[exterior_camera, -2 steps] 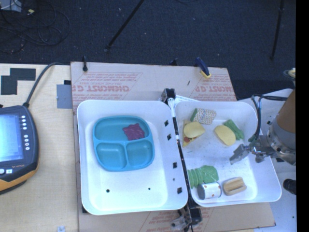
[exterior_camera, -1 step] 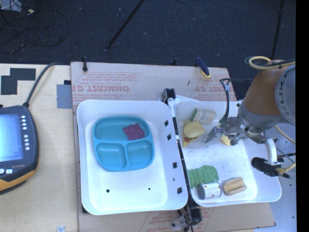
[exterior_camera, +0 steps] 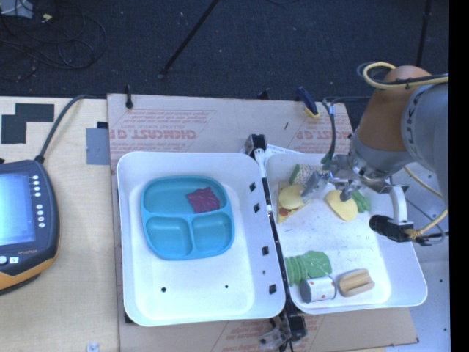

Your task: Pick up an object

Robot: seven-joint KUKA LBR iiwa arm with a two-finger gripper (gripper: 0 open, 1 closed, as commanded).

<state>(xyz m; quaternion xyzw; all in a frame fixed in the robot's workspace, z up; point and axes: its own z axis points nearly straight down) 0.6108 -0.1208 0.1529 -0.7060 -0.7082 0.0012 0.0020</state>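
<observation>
My gripper (exterior_camera: 317,182) hangs low over the far part of the right bin (exterior_camera: 401,270), reaching in from the right under the grey arm with its orange band (exterior_camera: 385,116). Just left of it lies a round yellow piece (exterior_camera: 291,195), and just right of it a second yellow piece (exterior_camera: 342,206). A small green piece (exterior_camera: 299,173) sits behind it by the bin's far wall. Nothing shows as held. At the bin's near end lie a green leafy toy (exterior_camera: 306,265), a small can (exterior_camera: 317,289) and a tan bread roll (exterior_camera: 355,281).
The left bin (exterior_camera: 146,284) holds a blue divided tray (exterior_camera: 187,218) with a maroon piece (exterior_camera: 204,199) in its far right compartment. A divider ridge (exterior_camera: 265,218) separates the bins. A teach pendant (exterior_camera: 22,218) lies at far left. A black cable connector (exterior_camera: 392,228) hangs by the right bin.
</observation>
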